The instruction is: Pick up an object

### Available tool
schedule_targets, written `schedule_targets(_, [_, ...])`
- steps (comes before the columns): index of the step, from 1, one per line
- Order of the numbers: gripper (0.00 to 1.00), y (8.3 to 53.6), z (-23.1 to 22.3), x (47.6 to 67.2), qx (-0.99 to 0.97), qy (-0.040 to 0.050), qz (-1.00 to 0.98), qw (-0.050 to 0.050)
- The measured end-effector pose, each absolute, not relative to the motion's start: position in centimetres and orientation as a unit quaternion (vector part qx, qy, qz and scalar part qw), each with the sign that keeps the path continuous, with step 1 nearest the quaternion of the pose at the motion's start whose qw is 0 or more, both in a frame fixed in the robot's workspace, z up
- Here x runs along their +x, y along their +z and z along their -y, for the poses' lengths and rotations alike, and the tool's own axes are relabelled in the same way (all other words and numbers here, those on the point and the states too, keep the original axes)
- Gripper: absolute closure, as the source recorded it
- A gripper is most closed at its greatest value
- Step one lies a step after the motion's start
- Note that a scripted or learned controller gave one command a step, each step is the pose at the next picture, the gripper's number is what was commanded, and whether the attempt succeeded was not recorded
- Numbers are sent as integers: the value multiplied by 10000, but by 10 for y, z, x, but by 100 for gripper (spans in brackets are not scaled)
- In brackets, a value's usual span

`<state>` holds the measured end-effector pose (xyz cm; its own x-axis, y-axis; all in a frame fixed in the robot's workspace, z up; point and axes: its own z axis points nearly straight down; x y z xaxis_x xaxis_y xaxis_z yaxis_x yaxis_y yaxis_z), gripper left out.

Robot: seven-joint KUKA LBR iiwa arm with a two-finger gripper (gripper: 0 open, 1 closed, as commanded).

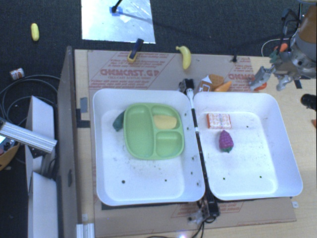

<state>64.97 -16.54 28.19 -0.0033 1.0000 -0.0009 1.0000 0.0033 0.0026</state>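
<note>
In the right bin (267,182) lie a purple bunch of grapes (226,141) and, just behind it, a small orange-and-white packet (219,120). The left bin (106,182) holds a green divided plate (148,143) with a yellow piece (165,121) in its back right compartment, and a dark green object (118,121) peeks out at the plate's left edge. My gripper (271,79) hangs beyond the right bin's far right corner, high over the bench. Its two fingers are spread apart with nothing between them.
Behind the bins, on the cardboard, lie a yellow banana (185,56), an orange carrot-like piece (221,86) and a blue-and-yellow tool (134,51). A black clip (186,86) sits at the seam between the bins. Cables and a metal rail lie off the bench's left side.
</note>
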Motion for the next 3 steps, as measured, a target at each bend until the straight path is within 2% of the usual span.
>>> schedule_targets(1, [0, 137, 140, 612, 7066, -30, -7076, -58])
schedule_targets(2, [0, 81, 79, 578, 7045, -6, -7097, -29])
schedule_targets(3, [100, 95, 83, 581, 7060, 10, -7082, 9])
